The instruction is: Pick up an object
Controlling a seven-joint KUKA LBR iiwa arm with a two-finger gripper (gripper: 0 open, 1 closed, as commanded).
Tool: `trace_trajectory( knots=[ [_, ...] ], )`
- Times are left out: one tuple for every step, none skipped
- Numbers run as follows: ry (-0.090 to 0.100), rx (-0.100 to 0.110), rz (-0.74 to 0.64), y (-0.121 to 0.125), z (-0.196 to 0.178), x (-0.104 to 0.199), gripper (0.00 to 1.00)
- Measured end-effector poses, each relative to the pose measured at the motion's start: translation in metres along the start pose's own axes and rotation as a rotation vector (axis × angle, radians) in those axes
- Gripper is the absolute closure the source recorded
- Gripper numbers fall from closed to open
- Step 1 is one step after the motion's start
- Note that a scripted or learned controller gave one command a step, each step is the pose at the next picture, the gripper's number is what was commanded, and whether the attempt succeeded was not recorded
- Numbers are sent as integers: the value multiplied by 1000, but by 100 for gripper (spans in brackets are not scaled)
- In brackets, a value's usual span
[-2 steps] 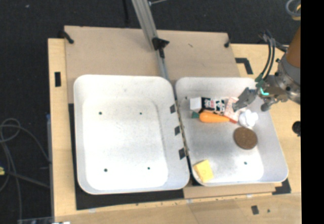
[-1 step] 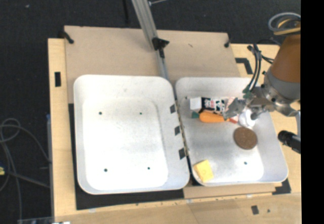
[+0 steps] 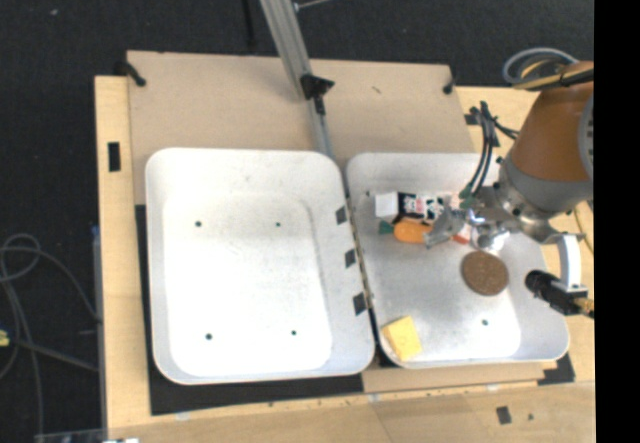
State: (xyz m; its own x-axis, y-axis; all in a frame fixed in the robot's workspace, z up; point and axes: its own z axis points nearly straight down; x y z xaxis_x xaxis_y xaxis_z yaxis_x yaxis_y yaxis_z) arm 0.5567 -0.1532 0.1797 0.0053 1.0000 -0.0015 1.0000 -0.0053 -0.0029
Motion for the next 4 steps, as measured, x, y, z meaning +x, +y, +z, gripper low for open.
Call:
trace_trajectory(
  knots=[
    [-1, 0, -3, 7, 49, -7, 0],
    [1, -7, 3, 9, 35, -8, 100],
    [-1, -10, 1, 15, -19, -19, 100],
    [-2, -11, -7, 22, -78, -29, 100]
  ],
)
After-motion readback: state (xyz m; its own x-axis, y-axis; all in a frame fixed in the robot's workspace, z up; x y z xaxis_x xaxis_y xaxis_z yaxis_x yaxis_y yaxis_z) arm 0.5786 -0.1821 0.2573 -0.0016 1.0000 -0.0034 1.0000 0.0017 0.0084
